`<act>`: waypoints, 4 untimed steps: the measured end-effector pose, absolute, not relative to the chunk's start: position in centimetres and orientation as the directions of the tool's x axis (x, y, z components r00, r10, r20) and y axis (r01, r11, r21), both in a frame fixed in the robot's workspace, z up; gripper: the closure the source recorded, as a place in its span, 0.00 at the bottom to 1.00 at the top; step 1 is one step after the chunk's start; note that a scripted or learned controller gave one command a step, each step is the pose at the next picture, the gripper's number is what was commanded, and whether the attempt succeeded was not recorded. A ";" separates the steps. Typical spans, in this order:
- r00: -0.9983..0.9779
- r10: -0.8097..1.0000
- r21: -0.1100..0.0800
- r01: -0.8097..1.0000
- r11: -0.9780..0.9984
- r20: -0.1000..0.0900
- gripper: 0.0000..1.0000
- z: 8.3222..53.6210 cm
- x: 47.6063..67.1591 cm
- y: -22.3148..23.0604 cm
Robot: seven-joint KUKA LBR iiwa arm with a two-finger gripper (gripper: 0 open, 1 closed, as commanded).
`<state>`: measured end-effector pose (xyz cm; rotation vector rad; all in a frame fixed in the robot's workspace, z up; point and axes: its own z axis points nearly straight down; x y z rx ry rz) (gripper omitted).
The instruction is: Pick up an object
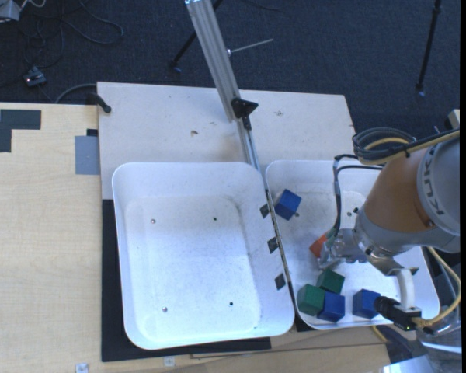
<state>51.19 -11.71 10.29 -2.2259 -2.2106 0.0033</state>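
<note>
- Where the arm (408, 200) reaches in from the right, its grey body and orange band cover much of the right bin (311, 179), hiding that bin's right wall and part of its floor.
- The gripper (335, 253) is low inside the right bin, just beside an orange object (318, 246); its state cannot be determined, because the wrist housing blocks the view of it.
- The orange object is mostly hidden under the gripper, so only a small edge shows and its shape cannot be made out. Whether it is gripped cannot be told.
- A blue block (287, 203) lies apart from the others near the bin's upper left, close to the divider between the bins.
- Two green blocks (331, 280) (311, 299) and a second blue block (332, 308) are clustered at the bin's lower edge; a third blue block (365, 303) lies just to their right, partly overlapped by the arm's cabling.
- The left bin (132, 208) sits beside the right bin, and its rim is fully visible.
- A slanted metal rail (217, 57) runs from the top of the view down to the bins' junction.
</note>
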 end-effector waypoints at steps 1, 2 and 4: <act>0.011 1.000 -0.004 1.000 -0.011 0.001 0.00 10.3 51.2 -11.7; -0.002 1.000 0.003 1.000 0.002 -0.001 0.00 9.2 57.1 -10.3; -0.008 1.000 0.003 1.000 0.008 0.004 1.00 19.4 57.8 0.1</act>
